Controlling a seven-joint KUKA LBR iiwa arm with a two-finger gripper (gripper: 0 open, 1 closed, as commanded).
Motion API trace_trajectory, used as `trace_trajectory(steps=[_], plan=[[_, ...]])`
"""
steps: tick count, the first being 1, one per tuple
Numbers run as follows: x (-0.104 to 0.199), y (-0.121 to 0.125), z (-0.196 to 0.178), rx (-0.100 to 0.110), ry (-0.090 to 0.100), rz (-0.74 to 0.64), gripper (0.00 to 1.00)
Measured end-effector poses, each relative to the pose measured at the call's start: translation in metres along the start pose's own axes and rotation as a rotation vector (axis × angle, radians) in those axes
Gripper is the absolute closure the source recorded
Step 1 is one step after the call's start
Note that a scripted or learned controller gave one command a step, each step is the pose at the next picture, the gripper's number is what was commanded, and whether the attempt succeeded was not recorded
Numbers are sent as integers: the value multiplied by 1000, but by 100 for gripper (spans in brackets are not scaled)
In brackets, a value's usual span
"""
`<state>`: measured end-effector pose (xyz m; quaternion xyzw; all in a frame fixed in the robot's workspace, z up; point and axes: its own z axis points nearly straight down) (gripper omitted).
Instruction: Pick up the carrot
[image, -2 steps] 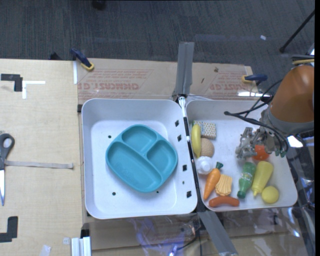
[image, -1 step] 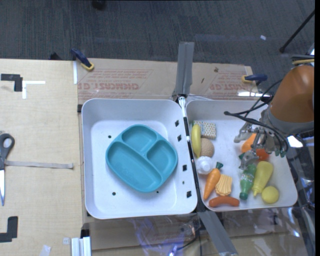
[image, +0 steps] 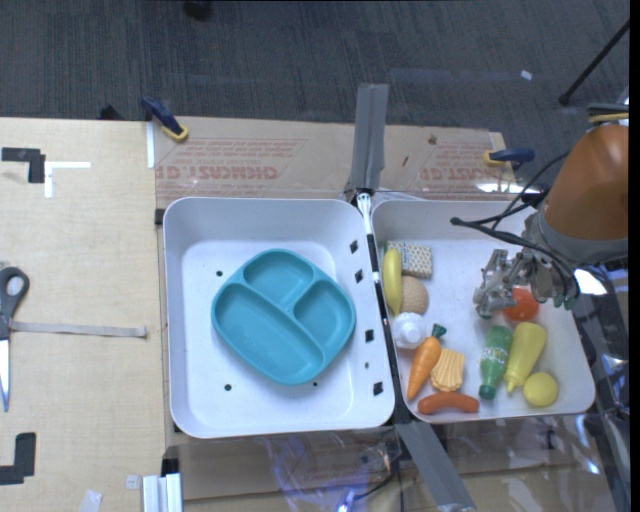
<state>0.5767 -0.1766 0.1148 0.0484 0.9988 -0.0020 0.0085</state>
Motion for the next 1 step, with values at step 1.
trace_trajectory(steps=[1], plan=[[0,0,0,0,0,0,0]])
